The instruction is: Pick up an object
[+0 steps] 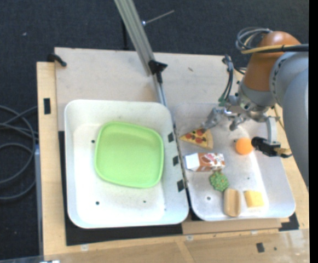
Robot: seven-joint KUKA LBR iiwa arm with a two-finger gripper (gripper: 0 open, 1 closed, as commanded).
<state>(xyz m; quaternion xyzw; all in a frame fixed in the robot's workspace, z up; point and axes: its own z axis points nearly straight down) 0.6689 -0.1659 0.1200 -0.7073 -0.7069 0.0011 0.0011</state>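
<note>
My gripper [225, 118] hangs over the far part of the right bin [282, 185], with its fingers spread and nothing between them. Just in front of it and to the left lies a pizza slice [198, 138]. An orange ball [244, 146] sits to the gripper's front right. Nearer the front are a white and red packet [204, 161], a green broccoli piece [219, 181], a tan bread roll [232, 202] and a yellow block [253, 199].
A green square plate [129, 154] lies in the left bin [76, 125]. A slanted metal pole [138, 34] comes down to the divide between the bins. The arm's grey body and orange band [265, 64] stand at the right.
</note>
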